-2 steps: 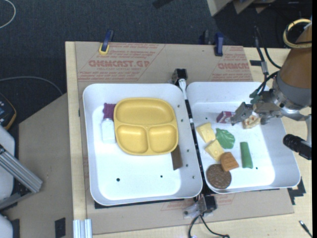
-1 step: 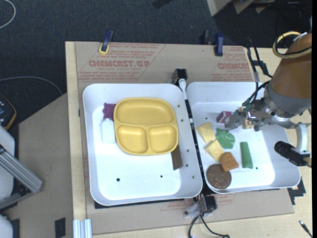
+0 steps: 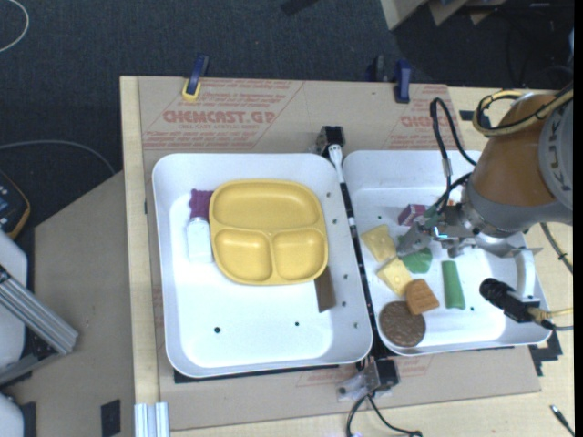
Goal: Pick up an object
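The claw (image 3: pixel 424 238) sits low in the right bin (image 3: pixel 383 166), just above a green piece (image 3: pixel 418 262) among the small toy foods. Whether it is clamped on anything, I cannot tell. Nothing looks lifted yet, so the pick seems barely begun.

1 fixed camera hangs above the worktop (image 3: pixel 273 107) and looks down at a slant, far enough back to take in both white bins whole: the left bin (image 3: pixel 182 335) and the right bin (image 3: pixel 483 335). Dark floor (image 3: pixel 109 25) fills the top of the view. The arm (image 3: pixel 519 167) enters from the right edge, over the right bin.
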`<state>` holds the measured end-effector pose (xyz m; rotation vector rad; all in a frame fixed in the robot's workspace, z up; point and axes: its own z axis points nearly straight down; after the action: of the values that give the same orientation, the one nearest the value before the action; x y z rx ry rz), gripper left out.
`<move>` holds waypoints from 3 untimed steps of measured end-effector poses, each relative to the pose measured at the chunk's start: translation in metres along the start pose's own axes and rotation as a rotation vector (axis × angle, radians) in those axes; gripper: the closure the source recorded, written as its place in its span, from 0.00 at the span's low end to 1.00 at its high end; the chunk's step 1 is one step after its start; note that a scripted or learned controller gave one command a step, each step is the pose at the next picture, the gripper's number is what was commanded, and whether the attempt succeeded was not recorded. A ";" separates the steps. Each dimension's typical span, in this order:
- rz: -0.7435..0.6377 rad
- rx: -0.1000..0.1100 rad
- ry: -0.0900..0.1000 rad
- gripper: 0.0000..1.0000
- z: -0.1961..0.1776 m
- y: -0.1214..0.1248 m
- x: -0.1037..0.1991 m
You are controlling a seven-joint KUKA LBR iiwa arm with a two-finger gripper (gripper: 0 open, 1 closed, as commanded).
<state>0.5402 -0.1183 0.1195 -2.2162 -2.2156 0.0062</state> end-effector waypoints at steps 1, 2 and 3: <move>0.000 -0.014 0.003 0.00 0.031 0.004 0.002; 0.000 -0.019 -0.004 1.00 0.020 0.004 0.000; -0.001 -0.014 -0.004 1.00 -0.043 0.004 0.000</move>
<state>0.5449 -0.1186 0.1629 -2.2243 -2.2261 -0.0046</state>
